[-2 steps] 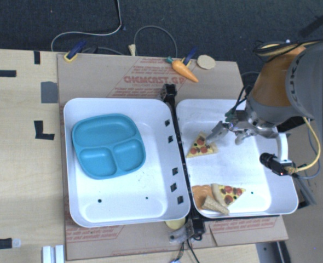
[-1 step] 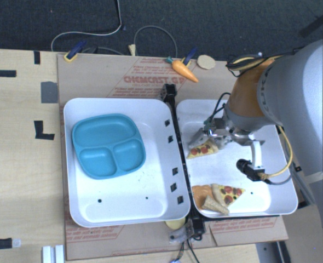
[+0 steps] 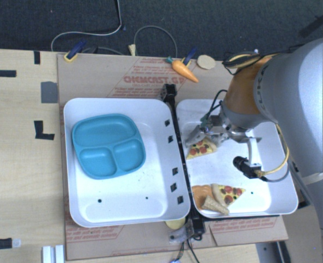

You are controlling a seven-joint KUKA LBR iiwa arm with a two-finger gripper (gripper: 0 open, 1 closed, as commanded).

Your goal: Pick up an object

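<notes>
The desk (image 3: 19,147) carries two white bins; the left bin (image 3: 150,199) holds a blue divided plate (image 3: 108,145), the right bin (image 3: 276,199) toy food. The grey arm (image 3: 293,86) reaches down over the right bin. Its gripper (image 3: 204,136) sits just above a small pizza slice (image 3: 201,148) near the bin's left wall; whether it is clenched or released cannot be told. The slice looks light, flat and stiff, best pinched across its edges. Another pizza slice (image 3: 229,193) lies well apart

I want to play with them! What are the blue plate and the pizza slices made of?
The blue plate looks like smooth, matte plastic: one even colour, rounded moulded compartments. The pizza slices look like toy food, probably plastic or rubber, with flat painted-looking toppings; the view is too small to be sure.
</notes>
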